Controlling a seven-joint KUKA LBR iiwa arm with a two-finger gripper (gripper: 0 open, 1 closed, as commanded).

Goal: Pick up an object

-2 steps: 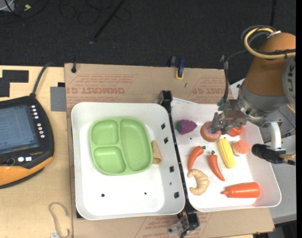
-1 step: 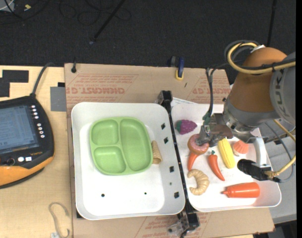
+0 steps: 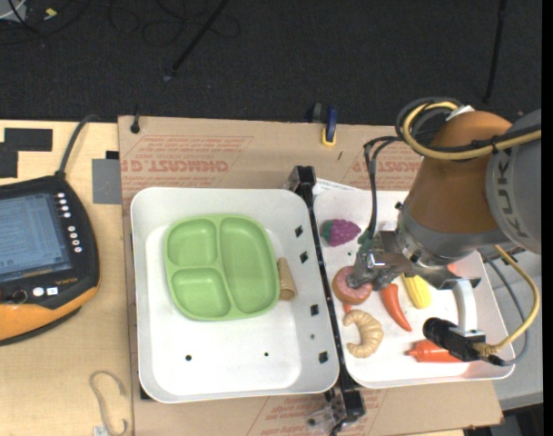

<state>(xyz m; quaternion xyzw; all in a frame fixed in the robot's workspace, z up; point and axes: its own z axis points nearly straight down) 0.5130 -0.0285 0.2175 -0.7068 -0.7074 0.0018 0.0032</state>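
My gripper (image 3: 370,271) hangs low in the right bin (image 3: 376,375), under the orange wrist band, right over a round pink and red toy (image 3: 349,286). Its fingers touch or nearly touch that toy; whether they grip it is hidden by the wrist. Around it lie a purple grape bunch (image 3: 340,232), a red chili (image 3: 396,305), a yellow corn piece (image 3: 417,290), a tan croissant (image 3: 365,331) and an orange carrot (image 3: 432,353).
The left bin (image 3: 158,352) holds a green divided plate (image 3: 220,266) and a small brown cork-like piece (image 3: 286,279) by its right wall. A black divider bar (image 3: 318,271) runs between the bins. A teach pendant (image 3: 31,252) lies left on the bench.
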